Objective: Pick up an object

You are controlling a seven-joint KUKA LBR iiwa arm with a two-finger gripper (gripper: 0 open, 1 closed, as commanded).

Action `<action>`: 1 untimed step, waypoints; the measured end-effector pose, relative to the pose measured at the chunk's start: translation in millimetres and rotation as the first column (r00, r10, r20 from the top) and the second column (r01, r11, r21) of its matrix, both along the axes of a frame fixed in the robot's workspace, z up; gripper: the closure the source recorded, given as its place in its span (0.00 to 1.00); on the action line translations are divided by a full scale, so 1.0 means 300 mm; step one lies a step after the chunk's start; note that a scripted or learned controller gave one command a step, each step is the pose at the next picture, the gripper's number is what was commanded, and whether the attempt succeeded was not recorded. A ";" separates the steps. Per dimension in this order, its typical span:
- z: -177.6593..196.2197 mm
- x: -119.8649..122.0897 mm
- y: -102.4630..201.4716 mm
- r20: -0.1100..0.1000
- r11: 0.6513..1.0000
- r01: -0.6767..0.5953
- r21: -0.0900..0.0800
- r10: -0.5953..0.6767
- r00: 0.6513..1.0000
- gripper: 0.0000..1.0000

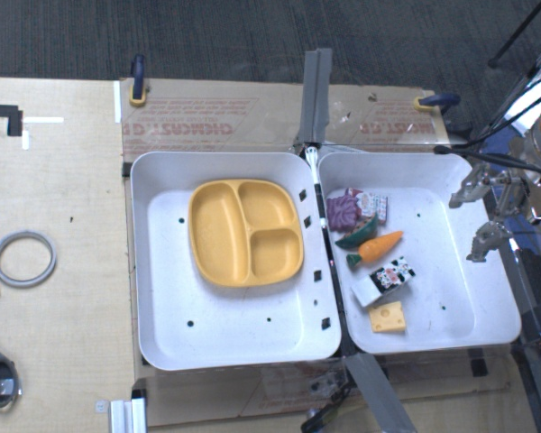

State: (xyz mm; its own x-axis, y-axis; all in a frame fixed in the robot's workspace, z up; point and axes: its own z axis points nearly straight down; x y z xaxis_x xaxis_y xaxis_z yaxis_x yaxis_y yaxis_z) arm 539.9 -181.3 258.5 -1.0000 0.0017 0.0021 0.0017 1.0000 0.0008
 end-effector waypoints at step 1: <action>-0.421 0.237 0.091 0.003 0.969 0.246 -0.001 -0.246 0.969 0.00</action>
